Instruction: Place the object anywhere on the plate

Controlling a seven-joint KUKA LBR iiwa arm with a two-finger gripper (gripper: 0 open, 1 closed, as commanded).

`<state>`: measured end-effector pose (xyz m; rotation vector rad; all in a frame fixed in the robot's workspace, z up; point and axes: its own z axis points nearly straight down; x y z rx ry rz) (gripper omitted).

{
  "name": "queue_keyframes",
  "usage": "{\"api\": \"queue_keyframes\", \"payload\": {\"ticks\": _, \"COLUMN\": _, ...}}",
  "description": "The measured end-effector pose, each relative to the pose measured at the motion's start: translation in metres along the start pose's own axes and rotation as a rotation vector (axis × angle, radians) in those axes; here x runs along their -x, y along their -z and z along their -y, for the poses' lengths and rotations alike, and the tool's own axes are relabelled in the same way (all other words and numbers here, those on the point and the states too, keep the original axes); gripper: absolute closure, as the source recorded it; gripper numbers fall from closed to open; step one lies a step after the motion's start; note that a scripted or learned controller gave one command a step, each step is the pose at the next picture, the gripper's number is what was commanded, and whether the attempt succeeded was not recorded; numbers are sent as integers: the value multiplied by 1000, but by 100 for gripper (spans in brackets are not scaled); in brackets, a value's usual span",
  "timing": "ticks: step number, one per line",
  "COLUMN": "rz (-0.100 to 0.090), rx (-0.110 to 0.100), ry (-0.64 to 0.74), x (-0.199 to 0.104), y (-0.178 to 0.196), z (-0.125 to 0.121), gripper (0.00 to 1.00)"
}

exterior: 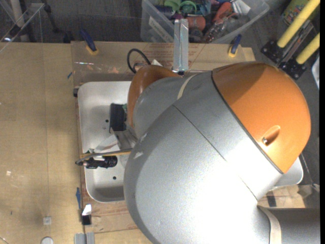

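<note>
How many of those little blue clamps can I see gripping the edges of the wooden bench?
3. One blue clamp sits at the board's far left corner, one at the far edge right of the metal post, and one on the near left edge. The big grey arm may hide others.

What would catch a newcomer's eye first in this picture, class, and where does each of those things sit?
The grey arm with its orange band swells across the middle and right, covering much of the bench. At left, a white bin shows from under it, with a thin stick-like object on its floor. A clear tub of colourful toys stands at the top.
</note>
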<state>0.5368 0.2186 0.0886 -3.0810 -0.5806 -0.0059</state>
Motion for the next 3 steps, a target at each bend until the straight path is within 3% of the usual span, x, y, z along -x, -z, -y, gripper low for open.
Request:
{"api": "queue_keyframes", "payload": {"ticks": 1, "rz": -7, "rx": 3, "ry": -173, "x": 48, "y": 2, "z": 25, "gripper": 100}}
{"api": "queue_keyframes", "payload": {"ticks": 2, "rz": 3, "rx": 5, "ry": -171, "x": -18, "y": -1, "z": -1, "gripper": 100}}
{"api": "queue_keyframes", "payload": {"ticks": 3, "rz": 3, "rx": 5, "ry": -152, "x": -90, "y": 34, "z": -29, "gripper": 100}}
